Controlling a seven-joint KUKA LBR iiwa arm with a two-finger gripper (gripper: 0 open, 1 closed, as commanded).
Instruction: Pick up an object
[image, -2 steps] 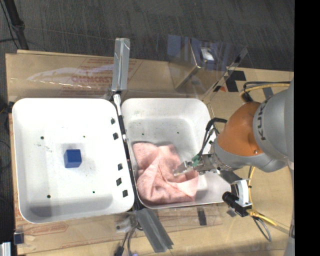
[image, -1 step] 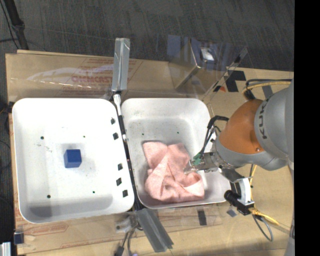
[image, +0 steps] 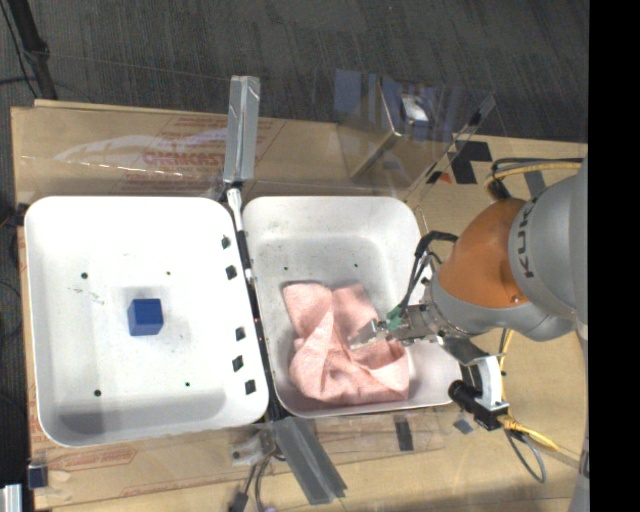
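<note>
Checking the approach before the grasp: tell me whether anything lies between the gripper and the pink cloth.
Nothing visible stands between them. The gripper is right at the pink cloth in the right bin, over the cloth's right part. The blue cube sits apart in the left bin.

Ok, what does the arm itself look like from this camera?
The arm is grey with a rounded orange band above the wrist and dark lettering on the grey shell. Black cables loop along the wrist, and a yellow cable trails below it. The end effector is small, metallic, with green parts.
</note>
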